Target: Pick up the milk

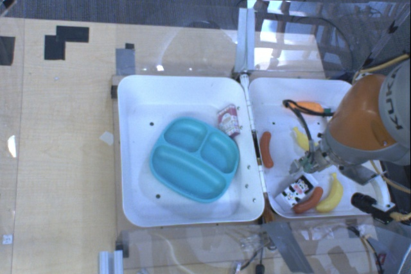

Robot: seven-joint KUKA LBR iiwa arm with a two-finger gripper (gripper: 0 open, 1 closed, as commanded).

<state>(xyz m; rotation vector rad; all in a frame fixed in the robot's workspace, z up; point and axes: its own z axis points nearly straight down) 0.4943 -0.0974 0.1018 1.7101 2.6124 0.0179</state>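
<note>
the gripper hangs low in the right bin, just above the milk; whether its fingers are spread or pressed together i cannot tell, since the wrist hides them. the milk, a cow-patterned carton, lies near the bin's front edge, touching a red sausage with a banana just beside. crowded like this, a descent could catch the sausage or knock the carton aside. another sausage lies by the left wall.
</note>
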